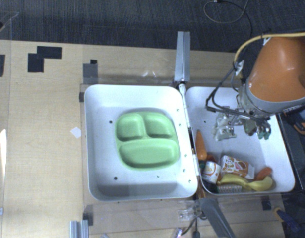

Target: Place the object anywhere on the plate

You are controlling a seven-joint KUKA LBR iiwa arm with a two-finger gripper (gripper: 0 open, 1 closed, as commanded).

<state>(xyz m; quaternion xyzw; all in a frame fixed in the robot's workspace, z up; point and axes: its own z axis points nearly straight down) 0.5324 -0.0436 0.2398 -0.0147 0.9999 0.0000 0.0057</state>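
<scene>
Along the near wall of the right bin, a banana, a snack packet, a small can and a carrot are seen lying together. Above them the jaws are hung over bare bin floor; whether they are clenched cannot be told. A green divided plate is set in the left bin.

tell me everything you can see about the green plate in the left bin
The green plate is a pale green divided plate with rounded corners, looking like matte plastic. It has three compartments: two smaller ones on the far side and one long one on the near side, separated by raised ridges. It lies flat, right side up, near the middle of the left bin, resting on the bin's floor. Nothing lies on it.
</scene>
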